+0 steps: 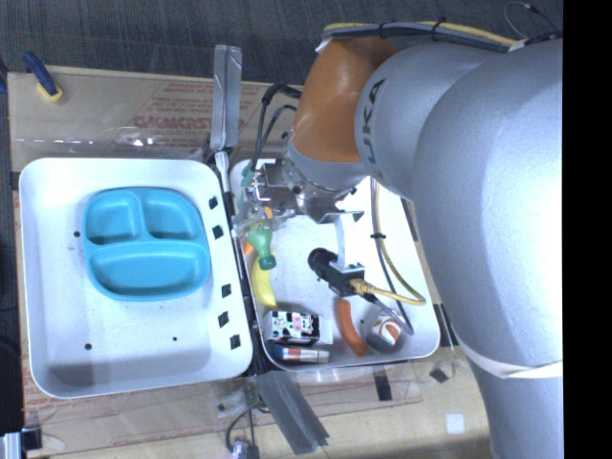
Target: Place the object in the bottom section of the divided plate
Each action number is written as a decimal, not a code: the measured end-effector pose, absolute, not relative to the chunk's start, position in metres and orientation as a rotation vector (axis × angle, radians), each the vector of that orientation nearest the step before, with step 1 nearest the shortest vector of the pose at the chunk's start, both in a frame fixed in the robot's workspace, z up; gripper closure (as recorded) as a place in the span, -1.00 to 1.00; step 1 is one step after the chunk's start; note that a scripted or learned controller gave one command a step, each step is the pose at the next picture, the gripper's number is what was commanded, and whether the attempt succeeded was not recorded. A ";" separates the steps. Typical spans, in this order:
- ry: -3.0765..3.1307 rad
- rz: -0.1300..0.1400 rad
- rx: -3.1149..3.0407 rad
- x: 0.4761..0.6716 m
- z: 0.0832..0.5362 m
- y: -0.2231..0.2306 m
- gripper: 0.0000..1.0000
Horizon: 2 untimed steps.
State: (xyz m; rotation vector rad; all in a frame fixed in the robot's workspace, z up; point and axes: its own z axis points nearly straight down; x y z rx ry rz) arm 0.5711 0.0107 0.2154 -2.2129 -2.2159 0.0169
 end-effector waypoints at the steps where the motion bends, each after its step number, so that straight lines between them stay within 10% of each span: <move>1: -2.419 0.017 -1.989 0.552 0.221 0.066 1.00; 2: -2.419 0.017 -1.989 0.552 0.221 0.066 -1.00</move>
